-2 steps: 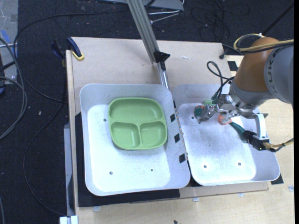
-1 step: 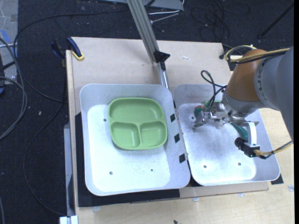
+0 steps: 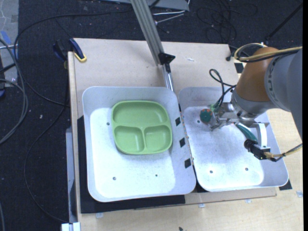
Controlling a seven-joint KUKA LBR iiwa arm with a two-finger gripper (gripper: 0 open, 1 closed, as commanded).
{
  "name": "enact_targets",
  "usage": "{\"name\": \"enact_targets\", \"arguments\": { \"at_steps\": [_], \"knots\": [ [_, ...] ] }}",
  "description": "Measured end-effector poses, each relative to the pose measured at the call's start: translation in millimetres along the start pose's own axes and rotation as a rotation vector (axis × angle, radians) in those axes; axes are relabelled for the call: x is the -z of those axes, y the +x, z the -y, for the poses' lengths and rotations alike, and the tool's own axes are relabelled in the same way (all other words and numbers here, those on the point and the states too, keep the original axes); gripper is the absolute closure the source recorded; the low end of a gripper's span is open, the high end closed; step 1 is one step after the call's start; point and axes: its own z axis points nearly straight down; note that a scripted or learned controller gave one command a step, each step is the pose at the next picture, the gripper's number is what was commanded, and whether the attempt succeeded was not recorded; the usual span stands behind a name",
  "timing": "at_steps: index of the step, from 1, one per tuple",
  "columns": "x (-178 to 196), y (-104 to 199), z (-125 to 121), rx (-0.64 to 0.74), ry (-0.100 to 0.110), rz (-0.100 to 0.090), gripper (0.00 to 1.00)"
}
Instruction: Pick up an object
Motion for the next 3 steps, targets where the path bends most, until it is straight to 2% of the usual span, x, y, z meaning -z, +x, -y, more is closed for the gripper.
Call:
{"name": "enact_targets", "arguments": {
  "at_steps": [1, 3],
  "knots": [
    [63.2, -4.8, -0.9, 0.001, 0.000, -0.002, 1.00],
    [152.9, -13.4, -4.5, 0.003, -0.001, -0.002, 1.00]
  ]
}}
